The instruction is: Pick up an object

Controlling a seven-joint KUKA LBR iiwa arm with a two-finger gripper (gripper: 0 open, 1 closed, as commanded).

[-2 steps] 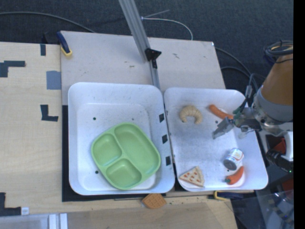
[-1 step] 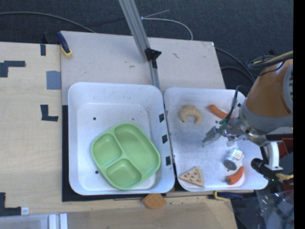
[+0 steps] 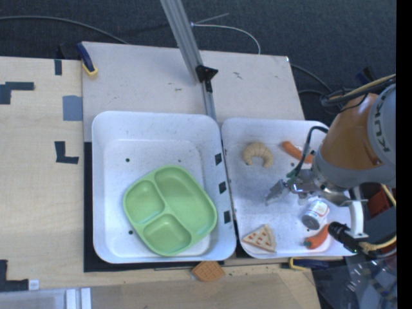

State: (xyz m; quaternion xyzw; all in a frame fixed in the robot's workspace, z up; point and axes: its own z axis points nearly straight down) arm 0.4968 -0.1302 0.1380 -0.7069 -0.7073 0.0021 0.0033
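The right bin (image 3: 252, 201) holds a tan croissant (image 3: 258, 153), an orange carrot-like piece (image 3: 293, 149), a small silver can (image 3: 314, 214), a triangular pizza-like wedge (image 3: 260, 238) and a red-orange pepper-like piece (image 3: 317, 238). My gripper (image 3: 278, 192) hangs over the bare middle of this bin, pointing down and left. It looks open with nothing between its fingers. It is below the croissant and left of the can, apart from both.
The left bin (image 3: 103, 172) holds a green divided plate (image 3: 169, 209). A slanted metal pole (image 3: 183, 31) ends at the seam between the bins. A brown waffle-like piece (image 3: 206, 271) lies outside the bins at the front. The arm's orange band (image 3: 351, 140) overhangs the right bin's edge.
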